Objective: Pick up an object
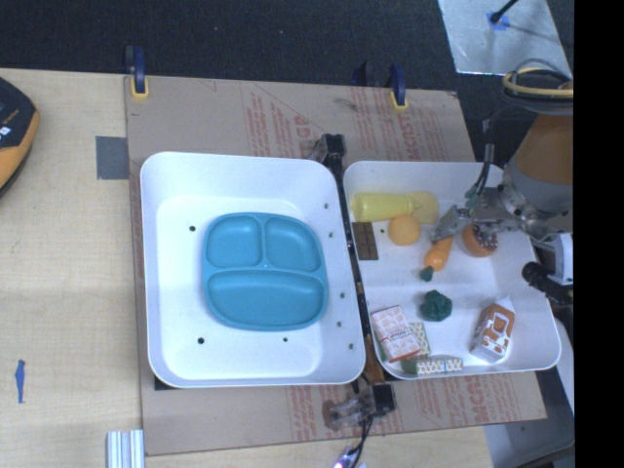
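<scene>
Nearest the lens, the small cartons (400, 334) lie untouched at the right bin's (546, 359) front edge. The gripper (476, 224) is low over an orange round object (480, 240) near the carrot (439, 253). Its fingers seem to straddle that object, but I cannot tell whether they have closed, so nothing is lifted yet.

even overhead light, soft shadows, slight blur

A round orange ball-like object (479, 239) lies at the far right of the right bin, just right of a small carrot (439, 253).
</scene>
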Motion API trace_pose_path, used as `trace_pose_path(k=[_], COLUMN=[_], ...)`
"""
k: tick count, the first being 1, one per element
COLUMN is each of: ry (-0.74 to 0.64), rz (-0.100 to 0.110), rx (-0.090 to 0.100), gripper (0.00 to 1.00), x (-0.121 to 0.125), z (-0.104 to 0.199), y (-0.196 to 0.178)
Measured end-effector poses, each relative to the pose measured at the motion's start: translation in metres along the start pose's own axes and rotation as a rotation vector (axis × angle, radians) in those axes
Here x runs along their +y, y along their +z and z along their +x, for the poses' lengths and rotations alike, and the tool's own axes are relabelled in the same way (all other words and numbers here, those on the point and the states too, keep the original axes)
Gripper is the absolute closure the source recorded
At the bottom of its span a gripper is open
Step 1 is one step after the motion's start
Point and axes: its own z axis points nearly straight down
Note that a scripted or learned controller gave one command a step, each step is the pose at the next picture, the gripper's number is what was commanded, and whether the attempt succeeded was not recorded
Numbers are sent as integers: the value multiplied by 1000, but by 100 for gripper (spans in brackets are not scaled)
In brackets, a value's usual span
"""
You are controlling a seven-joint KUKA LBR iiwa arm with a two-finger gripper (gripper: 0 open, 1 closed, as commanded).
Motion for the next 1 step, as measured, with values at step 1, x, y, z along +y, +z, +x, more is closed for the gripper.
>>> trace_pose_path(k=[1], ry=[7], rz=[5], rx=[-14], gripper=[0], x=[-55], z=[16], y=[12])
